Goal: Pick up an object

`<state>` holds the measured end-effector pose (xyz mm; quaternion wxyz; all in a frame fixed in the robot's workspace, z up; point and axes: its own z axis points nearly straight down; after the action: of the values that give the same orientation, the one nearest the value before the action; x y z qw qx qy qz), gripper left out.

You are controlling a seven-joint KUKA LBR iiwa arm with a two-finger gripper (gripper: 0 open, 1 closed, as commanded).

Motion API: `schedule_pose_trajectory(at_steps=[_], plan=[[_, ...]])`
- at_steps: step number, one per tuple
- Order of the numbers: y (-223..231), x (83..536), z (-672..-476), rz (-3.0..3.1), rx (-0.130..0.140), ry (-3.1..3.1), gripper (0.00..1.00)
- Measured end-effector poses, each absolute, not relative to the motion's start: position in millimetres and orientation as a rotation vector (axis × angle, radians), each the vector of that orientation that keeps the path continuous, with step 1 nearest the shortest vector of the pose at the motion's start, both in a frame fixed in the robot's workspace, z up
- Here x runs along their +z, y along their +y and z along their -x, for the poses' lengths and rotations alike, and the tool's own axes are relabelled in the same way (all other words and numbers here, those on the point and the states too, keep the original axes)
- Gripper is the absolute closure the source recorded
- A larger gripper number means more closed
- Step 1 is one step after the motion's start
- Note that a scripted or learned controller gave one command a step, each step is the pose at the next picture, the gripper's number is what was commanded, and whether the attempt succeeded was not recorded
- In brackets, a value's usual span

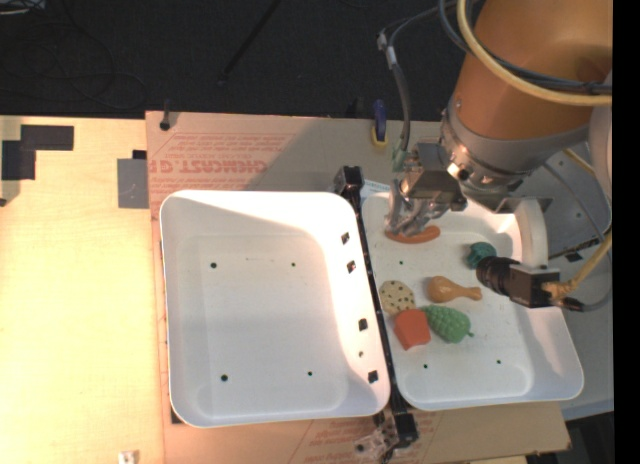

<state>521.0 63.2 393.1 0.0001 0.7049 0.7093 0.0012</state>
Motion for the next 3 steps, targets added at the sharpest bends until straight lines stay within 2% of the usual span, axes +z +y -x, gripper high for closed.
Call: schedule_pose_trajectory(at_steps=[1, 2, 3], plan=[[106, 461, -554.1, -2.216, 0.006, 2.223, 1.0], [83, 369, -510.8, -2.227, -0.014, 2.225, 1.0], [138, 450, -538.9, -2.214, 0.008, 2.225, 1.0]])
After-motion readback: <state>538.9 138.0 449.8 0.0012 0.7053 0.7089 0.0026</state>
